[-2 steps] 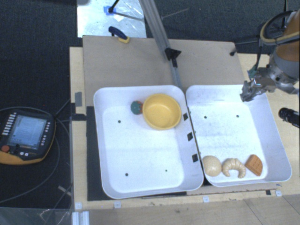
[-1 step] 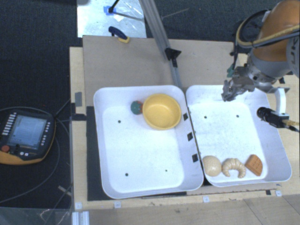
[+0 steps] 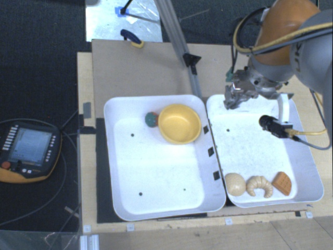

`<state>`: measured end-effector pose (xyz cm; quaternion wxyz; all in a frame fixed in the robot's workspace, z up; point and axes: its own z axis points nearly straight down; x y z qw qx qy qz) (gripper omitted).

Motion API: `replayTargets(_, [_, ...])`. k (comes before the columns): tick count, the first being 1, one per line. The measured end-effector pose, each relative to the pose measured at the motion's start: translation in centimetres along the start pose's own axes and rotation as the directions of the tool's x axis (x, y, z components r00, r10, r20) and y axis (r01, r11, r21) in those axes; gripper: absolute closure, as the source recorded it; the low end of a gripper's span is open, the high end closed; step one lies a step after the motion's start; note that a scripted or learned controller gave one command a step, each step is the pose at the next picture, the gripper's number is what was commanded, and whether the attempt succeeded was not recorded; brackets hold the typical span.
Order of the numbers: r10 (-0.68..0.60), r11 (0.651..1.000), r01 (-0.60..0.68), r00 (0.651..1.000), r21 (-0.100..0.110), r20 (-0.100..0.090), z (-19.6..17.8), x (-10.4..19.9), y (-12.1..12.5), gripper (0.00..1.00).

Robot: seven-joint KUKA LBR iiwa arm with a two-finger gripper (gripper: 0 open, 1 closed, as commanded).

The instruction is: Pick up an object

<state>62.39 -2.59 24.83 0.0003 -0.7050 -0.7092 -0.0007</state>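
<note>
My gripper (image 3: 232, 99) hangs over the far left corner of the right bin (image 3: 260, 145), with nothing visible between its fingers. Along that bin's near edge lie a pale round bun (image 3: 234, 184), a croissant (image 3: 259, 186) and a small orange waffle piece (image 3: 282, 183). In the left bin (image 3: 156, 191) a yellow bowl (image 3: 179, 123) sits near the far right corner. A small dark green ball (image 3: 151, 119) touches the bowl's left side.
A metal pole (image 3: 177, 33) slants across the bench behind the bins. A teach pendant (image 3: 27, 151) lies on the floor at the left. A black camera unit (image 3: 273, 125) with a cable juts from the wrist over the right bin.
</note>
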Motion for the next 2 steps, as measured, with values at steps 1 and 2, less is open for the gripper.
replayTargets(1, [0.002, 1.000, -0.002, 1.000, 0.000, 0.000, 0.5, 4.4, 2.1, 1.00])
replayTargets(2, [0.001, 1.000, -0.001, 1.000, -0.001, 0.000, 0.3, 10.1, 2.6, 1.00])
